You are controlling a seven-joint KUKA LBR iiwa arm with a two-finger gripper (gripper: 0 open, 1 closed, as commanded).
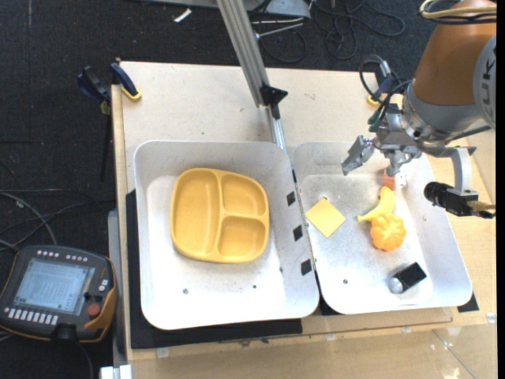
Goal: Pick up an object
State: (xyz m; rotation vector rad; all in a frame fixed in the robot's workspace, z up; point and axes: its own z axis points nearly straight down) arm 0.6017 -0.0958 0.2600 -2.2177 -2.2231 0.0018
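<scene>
Fingers (pixel 355 155) of the gripper (pixel 375 158) stand apart, with nothing between them; one dark finger juts left and down over the far part of the right bin (pixel 450 279), the other sits by an orange-red piece at the wrist side.

Near to far:

- Teach pendant (pixel 55 290) at the near left, off the bench, screen lit.
- Small black and silver object (pixel 405 277) lies near the front edge of the right bin, on the bin floor.
- Orange pumpkin-like toy (pixel 387 232) lies just beyond it, touching the lower end of a yellow banana (pixel 381 207). The banana runs up toward the gripper, its far end just below the wrist.
- Flat yellow square (pixel 325 217) lies left of the banana, apart from it, near the divide between the bins.
- Left bin (pixel 158 290) holds a yellow divided plate (pixel 219 214) with three compartments, roughly central.
- Gripper hangs over the far right part of the right bin, above and beyond the banana, not touching any object that I can make out.
- Arm (pixel 454 69), orange band above the grey wrist, enters from the upper right.
- Aluminium strut (pixel 246 46) slants from the top of frame down to the far junction of the bins.
- Clamps (pixel 110 81) at the bench's far left corner; cables on the dark floor beyond.
</scene>
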